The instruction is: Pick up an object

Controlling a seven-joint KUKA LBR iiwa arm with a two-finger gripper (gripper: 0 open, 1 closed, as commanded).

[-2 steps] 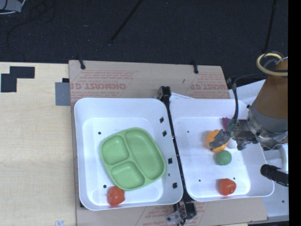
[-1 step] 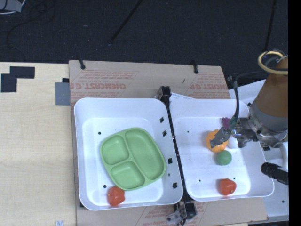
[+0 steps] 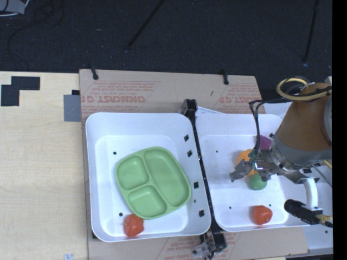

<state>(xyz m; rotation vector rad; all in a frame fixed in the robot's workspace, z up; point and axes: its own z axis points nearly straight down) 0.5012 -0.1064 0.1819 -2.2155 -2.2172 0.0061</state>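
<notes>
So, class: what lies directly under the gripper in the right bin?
Beneath the gripper sit a green object and an orange object, with something purple behind. The arm covers parts of them, so their full shapes are hidden.

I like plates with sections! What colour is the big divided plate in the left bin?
Light green: the divided plastic plate shows best in the camera view.

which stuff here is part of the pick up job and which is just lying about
Part of the job:
- pincer, low in the right bin
- green ball, orange piece and purple piece close by it
- red piece near that bin's front

Just lying about:
- green divided plate in the left bin
- red piece at the plate's front corner
- cardboard sheet under both bins
</notes>
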